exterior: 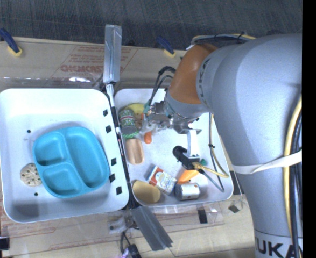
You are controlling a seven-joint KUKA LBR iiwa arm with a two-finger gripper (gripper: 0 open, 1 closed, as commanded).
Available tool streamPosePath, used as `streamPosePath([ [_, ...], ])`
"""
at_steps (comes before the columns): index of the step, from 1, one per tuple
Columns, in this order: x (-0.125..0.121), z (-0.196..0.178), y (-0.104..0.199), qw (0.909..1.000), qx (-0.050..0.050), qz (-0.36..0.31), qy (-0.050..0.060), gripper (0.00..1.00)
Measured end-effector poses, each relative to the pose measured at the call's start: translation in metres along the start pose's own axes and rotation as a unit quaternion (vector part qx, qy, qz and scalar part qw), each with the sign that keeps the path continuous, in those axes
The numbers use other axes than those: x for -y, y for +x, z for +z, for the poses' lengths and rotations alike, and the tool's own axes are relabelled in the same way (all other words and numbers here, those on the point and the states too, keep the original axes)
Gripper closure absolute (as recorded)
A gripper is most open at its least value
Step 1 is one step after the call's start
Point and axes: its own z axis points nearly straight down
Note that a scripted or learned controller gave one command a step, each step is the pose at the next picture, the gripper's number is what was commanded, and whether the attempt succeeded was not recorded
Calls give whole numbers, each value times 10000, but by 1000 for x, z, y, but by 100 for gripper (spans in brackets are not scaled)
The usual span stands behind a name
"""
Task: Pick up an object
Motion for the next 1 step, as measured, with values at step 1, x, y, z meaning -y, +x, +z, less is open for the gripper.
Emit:
streamPosePath([
  [1, 0, -2, -8, 10000, 58, 31, -18, 0],
])
